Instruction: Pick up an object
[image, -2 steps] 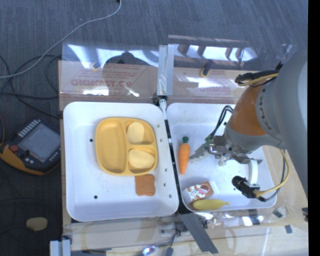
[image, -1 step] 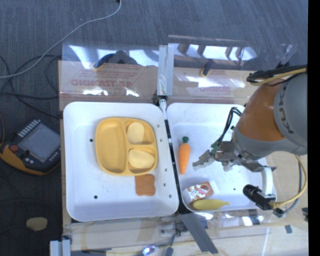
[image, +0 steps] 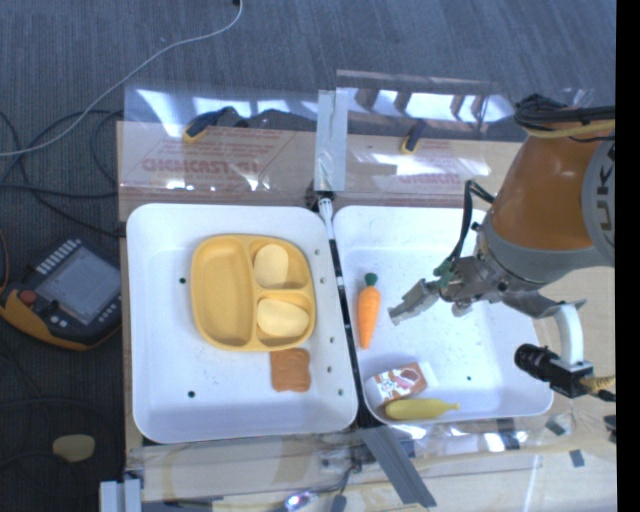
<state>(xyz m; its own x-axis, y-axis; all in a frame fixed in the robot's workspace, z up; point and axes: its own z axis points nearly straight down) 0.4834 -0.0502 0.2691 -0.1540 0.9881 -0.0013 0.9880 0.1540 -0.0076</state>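
Note:
My gripper (image: 408, 304) hangs over the right bin (image: 500, 400), pointing left and down from the orange-banded wrist. An orange carrot (image: 367, 314) with a green top lies along that bin's left wall, a short way left of the gripper and apart from it. A small red and white snack packet (image: 400, 380) and a yellow banana (image: 421, 408) lie at the bin's front edge, below the gripper. No object is seen at the gripper's tip.
The left bin (image: 160, 390) holds a yellow divided tray (image: 222, 295) with two pale food pieces and a brown cracker (image: 291, 370) in front of it. A raised divider (image: 340, 300) separates the bins. The arm covers the right bin's far right side.

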